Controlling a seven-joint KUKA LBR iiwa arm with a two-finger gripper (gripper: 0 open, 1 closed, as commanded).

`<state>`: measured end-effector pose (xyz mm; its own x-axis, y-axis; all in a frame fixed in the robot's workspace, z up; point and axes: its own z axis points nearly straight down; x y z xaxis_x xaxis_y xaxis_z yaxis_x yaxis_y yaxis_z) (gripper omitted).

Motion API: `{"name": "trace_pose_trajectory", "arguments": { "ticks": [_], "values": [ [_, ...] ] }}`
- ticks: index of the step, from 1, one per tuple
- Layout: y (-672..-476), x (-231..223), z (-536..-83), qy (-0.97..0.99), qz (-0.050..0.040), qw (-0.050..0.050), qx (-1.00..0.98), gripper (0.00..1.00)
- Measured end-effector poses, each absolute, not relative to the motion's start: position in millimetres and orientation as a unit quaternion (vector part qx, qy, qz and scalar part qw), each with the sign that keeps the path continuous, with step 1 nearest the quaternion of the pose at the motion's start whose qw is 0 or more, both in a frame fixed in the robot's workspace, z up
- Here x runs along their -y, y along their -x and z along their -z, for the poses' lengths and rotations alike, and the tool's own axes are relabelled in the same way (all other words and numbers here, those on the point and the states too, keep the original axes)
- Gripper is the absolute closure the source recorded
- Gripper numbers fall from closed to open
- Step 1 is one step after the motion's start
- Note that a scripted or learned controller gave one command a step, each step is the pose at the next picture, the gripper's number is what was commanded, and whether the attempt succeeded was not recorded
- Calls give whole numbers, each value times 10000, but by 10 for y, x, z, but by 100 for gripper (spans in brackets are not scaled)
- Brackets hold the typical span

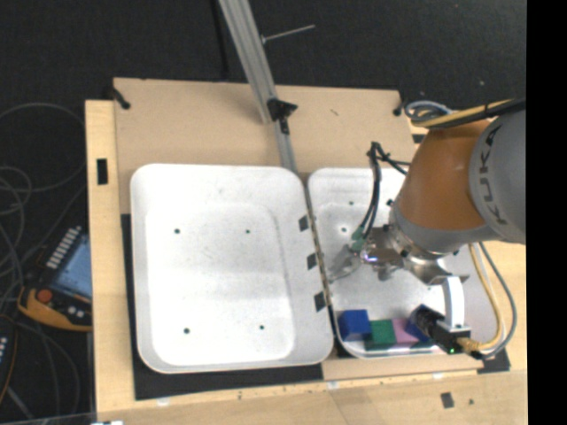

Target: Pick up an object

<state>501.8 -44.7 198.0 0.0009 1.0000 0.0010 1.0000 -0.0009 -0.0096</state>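
Note:
My gripper (pixel 348 259) reaches down into the right bin (pixel 337 193), close to its left wall, under the grey arm with the orange band. Its fingers are small and blurred against the bin floor, and I see nothing between them. At the bin's front edge lie a blue block (pixel 353 323), a green block (pixel 382 333) and a pink piece (pixel 407 332) side by side. They sit a little in front of the gripper, apart from it.
The left bin (pixel 217 264) lies beside the right one, with black clips along the shared wall (pixel 312 259). A slanted metal rail (pixel 257 69) rises from the back of the bench. Cables and a handheld pendant (pixel 62 277) lie off the bench at left.

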Motion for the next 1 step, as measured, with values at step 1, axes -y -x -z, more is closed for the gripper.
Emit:
{"name": "trace_pose_trajectory", "arguments": {
  "ticks": [1],
  "values": [
    [-4854, 849, -2914, 7080, 27, -48, 7062, 0]
  ]
}}
